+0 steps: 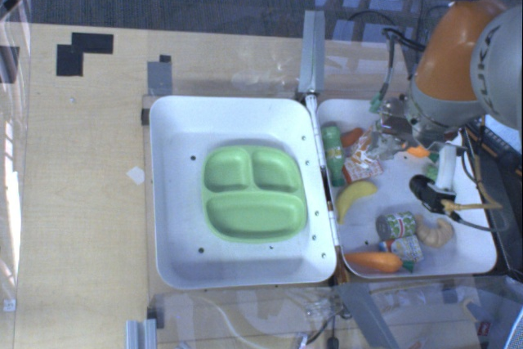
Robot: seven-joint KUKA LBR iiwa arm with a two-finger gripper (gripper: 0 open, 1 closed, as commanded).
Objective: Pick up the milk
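My jaws (391,136) hover over the right bin (478,261), whether open or closed I cannot tell, with the milk carton (362,168) just below-left, apparently not yet lifted.

Right bin (482,253) crowded — banana (355,196), can (397,224), carrot (374,261) obstruct.

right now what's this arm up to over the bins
A grey and orange robot arm reaches in from the right over the right-hand bin, its hand low near the far side of the bin. Just below it lies a small carton, likely the milk, beside a green bottle and a banana. A can and a carrot lie nearer the front. The left bin carries a green divided plate. Nothing looks lifted yet.
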